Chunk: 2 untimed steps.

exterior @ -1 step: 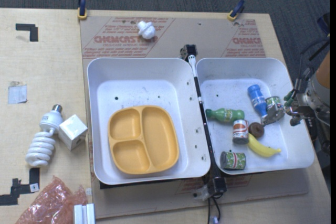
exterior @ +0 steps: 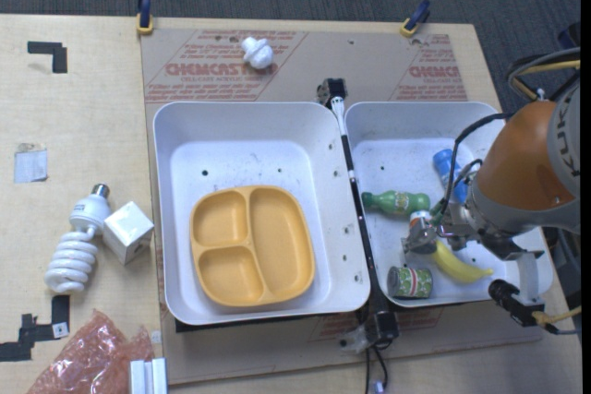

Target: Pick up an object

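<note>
- Overhead, the grey-and-orange arm (exterior: 531,166) reaches into the right bin (exterior: 379,120).
- Left bin (exterior: 166,198) holds a yellow divided plate (exterior: 251,244).
- Green bottle (exterior: 397,201), banana (exterior: 459,264) and small can (exterior: 411,281) lie near the gripper (exterior: 423,238); whether it grasps anything cannot be told.
</note>
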Tool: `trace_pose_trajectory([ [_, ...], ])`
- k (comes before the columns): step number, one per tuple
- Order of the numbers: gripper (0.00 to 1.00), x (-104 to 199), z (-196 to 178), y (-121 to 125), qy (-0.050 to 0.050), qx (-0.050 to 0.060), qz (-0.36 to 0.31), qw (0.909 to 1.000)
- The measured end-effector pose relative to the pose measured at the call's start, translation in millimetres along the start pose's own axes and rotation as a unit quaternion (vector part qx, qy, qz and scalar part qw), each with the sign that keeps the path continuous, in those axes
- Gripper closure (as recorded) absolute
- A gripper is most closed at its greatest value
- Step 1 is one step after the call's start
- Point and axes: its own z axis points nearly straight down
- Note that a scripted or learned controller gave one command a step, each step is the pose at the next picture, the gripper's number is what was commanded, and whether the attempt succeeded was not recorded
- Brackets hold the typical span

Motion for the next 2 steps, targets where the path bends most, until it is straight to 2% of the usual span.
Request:
trace_pose_trajectory([
  [1,1.00,-1,-10,1,0.000,-0.001,0.000,1.0000],
  [2,1.00,57,-97,43,-0.001,-0.001,-0.001,1.0000],
])
